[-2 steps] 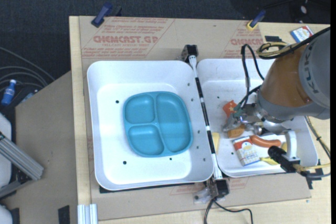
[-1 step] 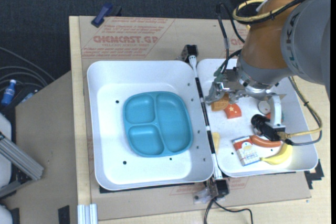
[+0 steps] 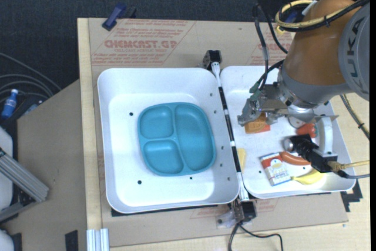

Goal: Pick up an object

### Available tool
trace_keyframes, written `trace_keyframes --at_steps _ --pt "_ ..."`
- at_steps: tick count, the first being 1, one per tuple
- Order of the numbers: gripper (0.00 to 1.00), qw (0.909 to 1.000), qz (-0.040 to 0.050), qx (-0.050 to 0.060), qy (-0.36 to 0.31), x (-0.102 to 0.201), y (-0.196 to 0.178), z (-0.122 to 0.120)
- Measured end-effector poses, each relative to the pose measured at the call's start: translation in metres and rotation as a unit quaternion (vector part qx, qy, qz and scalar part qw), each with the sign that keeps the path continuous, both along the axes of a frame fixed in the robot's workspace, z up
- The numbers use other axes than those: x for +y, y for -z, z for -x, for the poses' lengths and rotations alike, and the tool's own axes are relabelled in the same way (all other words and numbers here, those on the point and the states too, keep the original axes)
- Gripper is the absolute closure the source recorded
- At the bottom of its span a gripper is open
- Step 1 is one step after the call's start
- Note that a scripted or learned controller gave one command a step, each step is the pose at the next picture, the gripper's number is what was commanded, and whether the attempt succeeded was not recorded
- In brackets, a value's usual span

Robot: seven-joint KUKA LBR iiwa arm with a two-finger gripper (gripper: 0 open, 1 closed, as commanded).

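While I hang over the right bin (image 3: 239,80), I count what lies on the bench: two white bins side by side, and one blue plate (image 3: 176,138) in the left bin (image 3: 111,126). That plate has three compartments and sits flat near the bin's middle, well apart from me.

On my side I count six loose things. One orange-brown block (image 3: 257,127) lies toward the far left part of the right bin, near the wall shared by the bins. One small yellow scrap (image 3: 241,156) lies closer to the front, just beside that same wall. One red-and-white packet (image 3: 276,168) lies near the front edge, with one orange curved piece (image 3: 289,157) touching its far side and one yellow piece (image 3: 309,177) just beside it on the right. One red thing (image 3: 304,124) peeps out beneath my wrist, too hidden to name.

My pincer (image 3: 251,116) points down and to the left, directly over the orange-brown block, and its tip meets or nearly meets the block's top. How far my pincer stands open I cannot tell from this slant, nor whether it has any hold on the block. The block looks to rest on the bin floor.
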State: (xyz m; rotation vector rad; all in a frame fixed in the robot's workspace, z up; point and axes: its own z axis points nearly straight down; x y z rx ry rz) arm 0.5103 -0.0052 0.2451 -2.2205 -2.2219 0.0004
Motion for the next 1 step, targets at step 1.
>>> trace_keyframes --at_steps 1 --pt "1.00 1.0000 0.0002 -0.001 0.000 0.0048 -0.0172 0.0033"
